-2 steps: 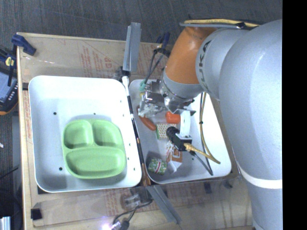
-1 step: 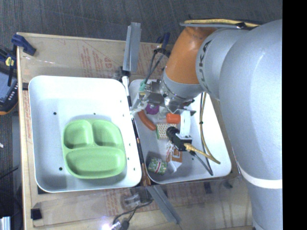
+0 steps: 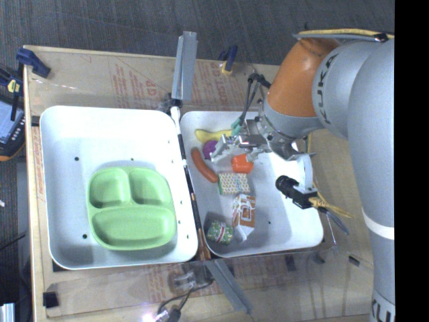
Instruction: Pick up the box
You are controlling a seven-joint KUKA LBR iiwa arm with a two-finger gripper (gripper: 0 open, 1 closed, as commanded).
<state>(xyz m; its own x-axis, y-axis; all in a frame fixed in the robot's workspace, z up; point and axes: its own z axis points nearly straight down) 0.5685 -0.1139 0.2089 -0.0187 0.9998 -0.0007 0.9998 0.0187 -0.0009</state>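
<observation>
In the right bin (image 3: 301,230) a small box with a green-and-white checked pattern (image 3: 233,183) lies near the middle. Just below it lies a white and orange carton (image 3: 244,210). A small orange block (image 3: 241,164) sits directly above the checked box. My gripper (image 3: 242,147) hangs over the bin's upper middle, right above the orange block and close to it. I cannot tell whether it touches the block. The wrist hides the bin's far right corner.
Also in the right bin are a red sausage (image 3: 204,165), a yellow piece (image 3: 208,135), a purple piece (image 3: 211,147) and a green can (image 3: 219,232). The left bin (image 3: 60,133) holds a green divided plate (image 3: 131,208). A clamp bar (image 3: 183,66) stands behind the bins.
</observation>
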